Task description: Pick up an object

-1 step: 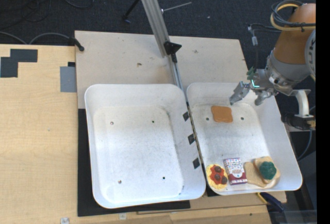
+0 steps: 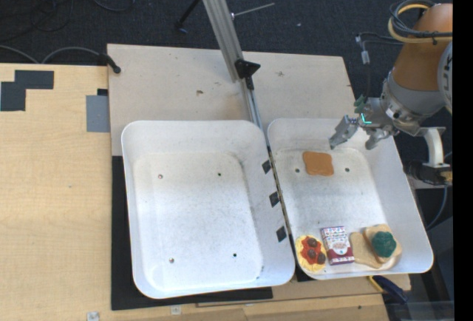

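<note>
- The gripper [image 2: 360, 132] hangs over the far rim of the right bin [image 2: 414, 238], its 2 fingers spread open with nothing between them.
- The nearest pick is the toast [image 2: 318, 163], which lies flat on the bin floor, just in front of and to the left of the gripper in the picture, apart from it.
- Risk 1: the toast looks thin and low, so I judge the fingers could close above it or slide over its top unless they come right down to the floor.
- Risk 2: a descent from where the gripper hangs now would likely land beside the toast or on the bin rim; it needs to shift toward the bin's middle first.
- Risk 3: pressed at 1 edge, a light piece like this could skid across the smooth white floor instead of being pinched.
- The toast is a rounded square, orange-brown, matte, with soft corners and no visible markings.
- 3 other things sit at the near end of the same bin, well apart from the gripper: a pizza [image 2: 312, 252], a small red-and-white box [image 2: 336, 245] just beside it, and a green lump on a tan slice [image 2: 381, 245].
- The left bin [image 2: 133, 164] is the other one on the bench.
</note>
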Robot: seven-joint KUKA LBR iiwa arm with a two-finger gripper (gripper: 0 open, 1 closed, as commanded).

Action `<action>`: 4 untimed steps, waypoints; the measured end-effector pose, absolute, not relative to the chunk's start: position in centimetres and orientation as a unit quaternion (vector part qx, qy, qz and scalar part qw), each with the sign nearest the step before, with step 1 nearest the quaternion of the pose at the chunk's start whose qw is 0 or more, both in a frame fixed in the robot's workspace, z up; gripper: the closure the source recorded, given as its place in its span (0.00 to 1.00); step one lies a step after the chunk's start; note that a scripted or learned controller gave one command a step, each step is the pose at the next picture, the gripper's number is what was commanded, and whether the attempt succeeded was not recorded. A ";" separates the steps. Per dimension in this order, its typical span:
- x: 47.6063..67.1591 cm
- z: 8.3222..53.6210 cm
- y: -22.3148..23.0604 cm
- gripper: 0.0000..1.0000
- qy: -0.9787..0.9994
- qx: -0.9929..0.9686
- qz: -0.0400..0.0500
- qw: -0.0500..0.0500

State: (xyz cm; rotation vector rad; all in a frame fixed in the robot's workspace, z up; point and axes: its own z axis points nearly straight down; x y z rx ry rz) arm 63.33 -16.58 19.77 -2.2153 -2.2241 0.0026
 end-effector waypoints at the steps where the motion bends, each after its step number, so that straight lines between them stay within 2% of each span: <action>1: 62.8 13.5 -15.9 0.00 -0.708 -0.706 0.002 0.004; 2: 62.7 8.9 -15.7 0.00 -0.707 -0.707 0.001 0.002; 3: 62.8 10.1 -15.8 1.00 -0.707 -0.707 0.001 0.002; 4: 63.5 15.8 -15.2 1.00 -0.708 -0.707 -0.001 -0.001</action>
